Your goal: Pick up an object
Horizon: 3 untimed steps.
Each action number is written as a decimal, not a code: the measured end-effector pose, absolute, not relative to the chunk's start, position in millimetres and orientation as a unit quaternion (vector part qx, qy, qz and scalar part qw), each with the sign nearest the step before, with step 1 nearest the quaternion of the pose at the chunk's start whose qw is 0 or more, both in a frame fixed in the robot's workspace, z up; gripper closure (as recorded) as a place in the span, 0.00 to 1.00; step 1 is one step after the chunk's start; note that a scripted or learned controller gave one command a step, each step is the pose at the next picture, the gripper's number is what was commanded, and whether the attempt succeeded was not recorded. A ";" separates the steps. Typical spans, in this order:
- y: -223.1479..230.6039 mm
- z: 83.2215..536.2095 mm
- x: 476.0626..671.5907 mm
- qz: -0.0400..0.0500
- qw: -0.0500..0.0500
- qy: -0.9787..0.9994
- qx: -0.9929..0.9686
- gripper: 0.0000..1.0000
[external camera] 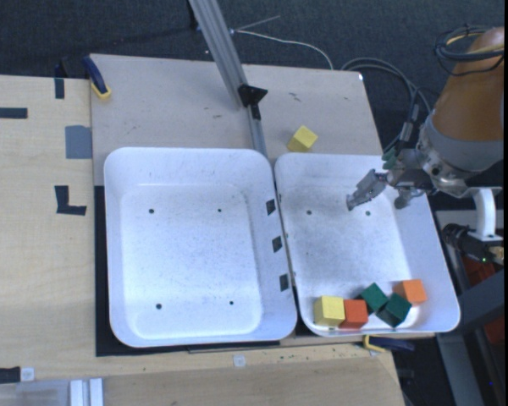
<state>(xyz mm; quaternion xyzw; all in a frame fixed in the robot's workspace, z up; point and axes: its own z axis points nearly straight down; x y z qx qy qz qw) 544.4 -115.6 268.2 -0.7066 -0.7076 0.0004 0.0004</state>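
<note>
Several small blocks lie bunched at the near edge of the right bin (339, 244): a yellow block (329, 309), a red-orange block (355, 313), two green blocks (374, 295) (395, 310) and an orange block (413, 291). My gripper (378, 200) hangs over the far right part of that bin, well behind the blocks. It is open, its two fingers spread apart with nothing between them.
The left bin (186, 244) sits beside the right one. Another yellow block (303, 139) rests on the bench just behind the right bin. A slanted metal rail (224, 45) rises from between the bins' far edges. Cables trail at the back right.
</note>
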 end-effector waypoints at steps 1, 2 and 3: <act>-9.5 189.3 604.2 0.001 0.003 -0.710 -0.704 0.00; -14.2 202.7 604.1 0.001 0.001 -0.708 -0.706 1.00; 80.1 201.7 645.5 -0.001 0.001 -0.710 -0.704 1.00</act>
